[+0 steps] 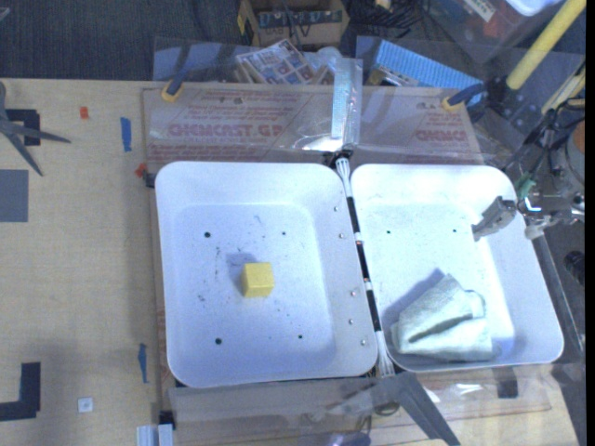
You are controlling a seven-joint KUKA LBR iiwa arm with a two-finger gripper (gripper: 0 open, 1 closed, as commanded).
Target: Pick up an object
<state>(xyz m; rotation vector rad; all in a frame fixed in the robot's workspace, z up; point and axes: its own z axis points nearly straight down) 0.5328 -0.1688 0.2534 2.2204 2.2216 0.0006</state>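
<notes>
Here, from the camera view above the table [65, 277], we see two shallow white bins set side by side, touching along their inner edges. In the left bin [186, 193] a small yellow block [257, 280] sits alone on the speckled floor, a little below the middle and well apart from every wall. In the right bin [400, 193] a crumpled pale cloth [444, 321] lies toward the near right corner, its edge close to the bin's lower wall. At the right bin's far right rim we find the hand [495, 217], a grey piece reaching in over the edge, well above the cloth in the picture and not touching it; nothing shows between its parts, and we cannot tell from this angle whether it is released or clenched. Behind both bins stand clear plastic panels [316, 124] with reddish lettering, and beyond them a blue corrugated piece [418, 63]. On the table's left, a few blue marks and dark shapes lie scattered.
</notes>
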